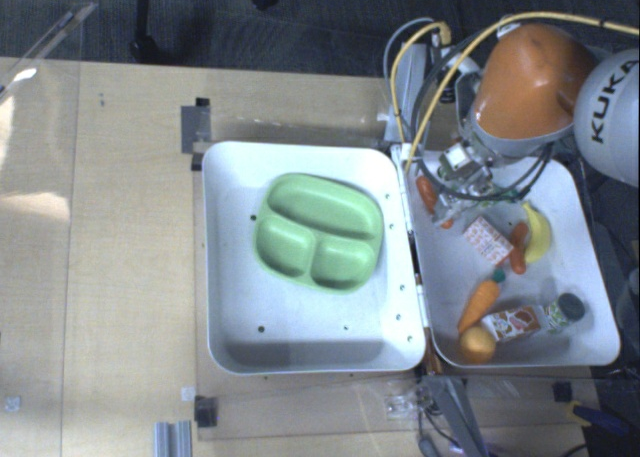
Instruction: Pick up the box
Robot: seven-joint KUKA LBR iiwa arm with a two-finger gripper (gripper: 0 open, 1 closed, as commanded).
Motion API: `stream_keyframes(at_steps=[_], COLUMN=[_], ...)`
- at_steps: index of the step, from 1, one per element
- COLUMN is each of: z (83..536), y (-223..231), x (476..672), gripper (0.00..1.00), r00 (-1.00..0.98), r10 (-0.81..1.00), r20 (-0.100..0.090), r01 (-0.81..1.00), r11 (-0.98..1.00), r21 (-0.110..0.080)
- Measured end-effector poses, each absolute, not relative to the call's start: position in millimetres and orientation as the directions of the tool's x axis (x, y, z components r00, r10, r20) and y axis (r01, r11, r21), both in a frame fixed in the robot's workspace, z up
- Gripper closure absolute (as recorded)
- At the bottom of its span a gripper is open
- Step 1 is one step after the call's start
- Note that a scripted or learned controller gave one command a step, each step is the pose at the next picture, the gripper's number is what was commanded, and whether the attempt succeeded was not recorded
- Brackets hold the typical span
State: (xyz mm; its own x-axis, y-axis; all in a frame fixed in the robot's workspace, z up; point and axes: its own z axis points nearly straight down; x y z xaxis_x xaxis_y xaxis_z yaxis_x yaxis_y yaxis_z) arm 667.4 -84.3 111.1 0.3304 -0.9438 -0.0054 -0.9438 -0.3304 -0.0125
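Right white bin (590, 275), box (487, 240) tilted diagonally beneath end effector (455, 193).

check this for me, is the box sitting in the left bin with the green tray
No, the box lies in the right bin among the food items, while the green tray sits in the left bin.

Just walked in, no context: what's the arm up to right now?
The KUKA arm reaches in from the right and hangs over the back of the right bin. Its gripper sits low near the bin's back-left corner, just beside the small box, which lies flat on the bin floor. Nothing is visibly between the fingers. Also in that bin: a banana, a carrot, a bottle and an orange fruit. The left bin holds a green divided tray.
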Motion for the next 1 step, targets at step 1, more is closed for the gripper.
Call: stream_keyframes(at_steps=[1], z=[186.7], y=[-28.3], x=[650.9], gripper=[1.0], r00=[0.639], r10=[-0.769], r20=[0.001], r01=[-0.769], r11=[-0.639], r21=[-0.008])
